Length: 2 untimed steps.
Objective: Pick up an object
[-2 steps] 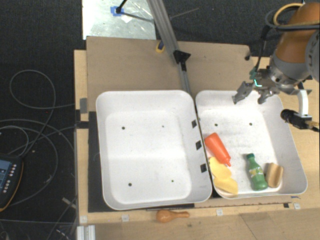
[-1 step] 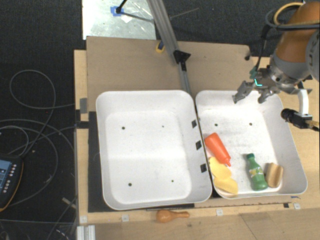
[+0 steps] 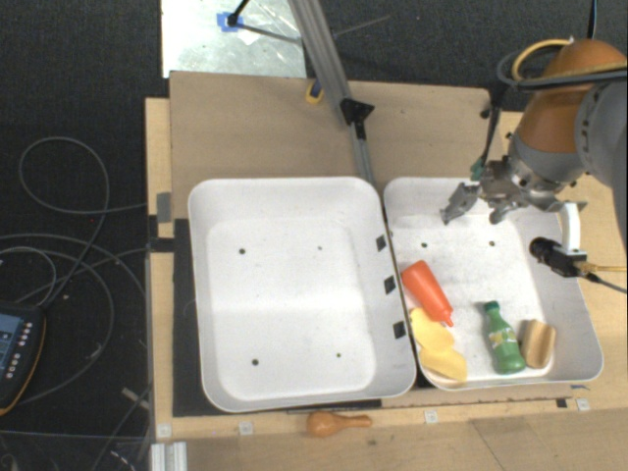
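Four items lie along the near edge of the right bin (image 3: pixel 461 204): an orange carrot (image 3: pixel 428 290), a yellow banana (image 3: pixel 437 346), a green bottle (image 3: pixel 502 338) and a tan block (image 3: pixel 538 341). We see the pincer (image 3: pixel 478 207) above the bin's far part, fingers spread apart and holding nothing, well apart from the items. The left bin (image 3: pixel 285 194) adjoins it on the worktop (image 3: pixel 245 126).

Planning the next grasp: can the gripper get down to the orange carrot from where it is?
Probably yes: the gripper hovers open above the right bin, and nothing covers the carrot.
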### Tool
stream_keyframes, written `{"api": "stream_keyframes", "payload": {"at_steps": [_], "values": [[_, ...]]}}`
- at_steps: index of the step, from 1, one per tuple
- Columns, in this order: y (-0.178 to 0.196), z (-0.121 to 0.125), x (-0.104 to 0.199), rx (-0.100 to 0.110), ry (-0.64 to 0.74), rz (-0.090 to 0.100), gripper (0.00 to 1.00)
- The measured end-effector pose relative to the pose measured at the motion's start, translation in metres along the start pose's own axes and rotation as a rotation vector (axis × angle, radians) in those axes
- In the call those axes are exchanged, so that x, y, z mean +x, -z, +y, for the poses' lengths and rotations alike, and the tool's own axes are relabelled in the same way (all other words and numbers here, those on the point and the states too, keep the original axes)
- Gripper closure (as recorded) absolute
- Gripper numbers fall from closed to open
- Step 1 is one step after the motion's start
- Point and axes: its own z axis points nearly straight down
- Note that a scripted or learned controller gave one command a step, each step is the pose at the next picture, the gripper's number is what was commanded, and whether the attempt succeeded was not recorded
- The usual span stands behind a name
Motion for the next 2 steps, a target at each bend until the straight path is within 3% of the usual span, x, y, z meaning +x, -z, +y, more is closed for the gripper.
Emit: {"api": "stream_keyframes", "payload": {"at_steps": [1, 2], "values": [[-0.0622, -0.0022, 0.0041, 0.002, 0.0, 0.001, 0.0], [-0.0645, -0.0014, 0.0041, -0.003, -0.001, -0.001, 0.0]]}}
